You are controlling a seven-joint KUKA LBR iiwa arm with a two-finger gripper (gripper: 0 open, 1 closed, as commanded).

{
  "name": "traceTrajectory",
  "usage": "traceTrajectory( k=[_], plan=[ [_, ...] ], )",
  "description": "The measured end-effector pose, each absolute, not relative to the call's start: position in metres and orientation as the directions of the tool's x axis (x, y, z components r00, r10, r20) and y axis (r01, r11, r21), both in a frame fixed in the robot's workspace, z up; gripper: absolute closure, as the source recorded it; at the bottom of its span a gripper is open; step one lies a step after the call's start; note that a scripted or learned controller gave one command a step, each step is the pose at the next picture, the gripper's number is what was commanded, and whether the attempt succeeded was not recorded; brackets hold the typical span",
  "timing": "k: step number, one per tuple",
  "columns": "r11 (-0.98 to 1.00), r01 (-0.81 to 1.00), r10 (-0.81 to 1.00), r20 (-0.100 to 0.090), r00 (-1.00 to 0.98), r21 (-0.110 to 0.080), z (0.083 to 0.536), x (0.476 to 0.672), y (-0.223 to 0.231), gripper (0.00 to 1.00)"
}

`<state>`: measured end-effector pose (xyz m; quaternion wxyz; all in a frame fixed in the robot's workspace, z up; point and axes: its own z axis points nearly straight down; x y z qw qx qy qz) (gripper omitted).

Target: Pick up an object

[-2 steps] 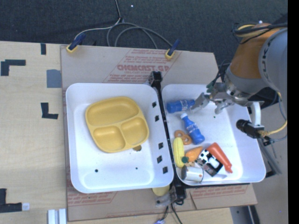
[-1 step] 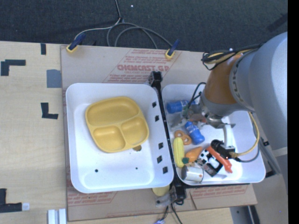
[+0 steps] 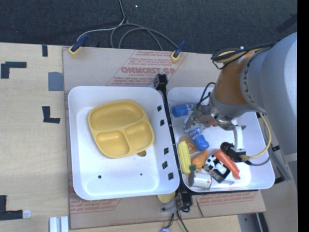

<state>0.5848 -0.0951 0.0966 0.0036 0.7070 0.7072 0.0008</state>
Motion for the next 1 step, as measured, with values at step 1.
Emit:
traceTrajectory(
  k=[1],
  plan=[
    [0.008,1.000,1.000,0.002,-0.008,0.007,0.1900,0.5709,-0.0372,1.00]
  ],
)
